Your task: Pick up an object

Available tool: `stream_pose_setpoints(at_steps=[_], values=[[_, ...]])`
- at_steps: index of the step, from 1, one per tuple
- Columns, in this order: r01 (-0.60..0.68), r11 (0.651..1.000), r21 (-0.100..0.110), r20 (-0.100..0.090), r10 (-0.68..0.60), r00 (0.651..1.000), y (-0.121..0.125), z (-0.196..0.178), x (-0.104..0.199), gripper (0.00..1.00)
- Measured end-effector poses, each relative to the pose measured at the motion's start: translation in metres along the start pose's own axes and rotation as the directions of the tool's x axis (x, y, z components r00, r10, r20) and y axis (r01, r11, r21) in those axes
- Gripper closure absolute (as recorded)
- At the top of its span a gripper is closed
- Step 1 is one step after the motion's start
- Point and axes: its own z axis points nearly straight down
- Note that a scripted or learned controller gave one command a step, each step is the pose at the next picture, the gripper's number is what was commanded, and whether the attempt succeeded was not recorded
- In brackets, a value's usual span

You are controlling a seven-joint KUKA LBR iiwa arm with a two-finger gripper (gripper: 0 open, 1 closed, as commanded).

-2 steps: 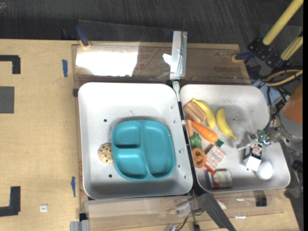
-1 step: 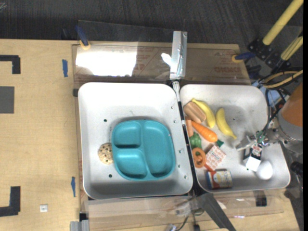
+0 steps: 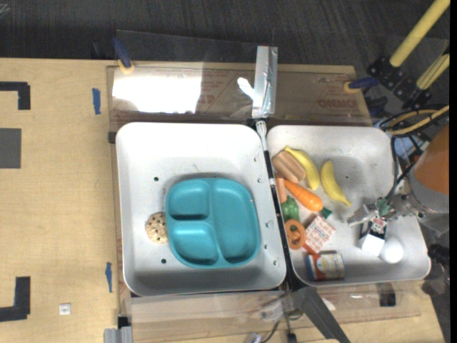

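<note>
In the right bin [image 3: 343,138], the claw [image 3: 373,216] is hovering low near the right wall.
Whether it is open or gripping anything, I cannot tell; bananas [image 3: 332,182], a carrot [image 3: 303,195] and a can [image 3: 327,265] are lying left of it, and a teal tray [image 3: 212,221] is sitting in the left bin [image 3: 143,156].

A teal three-compartment plastic plate [image 3: 212,221] and a tan speckled cookie [image 3: 156,227] are seen in the white left bin [image 3: 136,156]. Two yellow bananas [image 3: 333,183], an orange carrot [image 3: 305,195] and a red-labelled can [image 3: 325,265] are seen in the white right bin [image 3: 364,148].
</note>
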Motion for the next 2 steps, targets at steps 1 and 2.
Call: stream_pose_setpoints(at_steps=[1,2], values=[[0.061,0.998,0.007,-0.016,-0.061,0.998,-0.003,0.000,-0.013,0.00],[0.093,0.995,0.048,-0.041,-0.091,0.995,0.009,-0.050,0.046,0.00]])
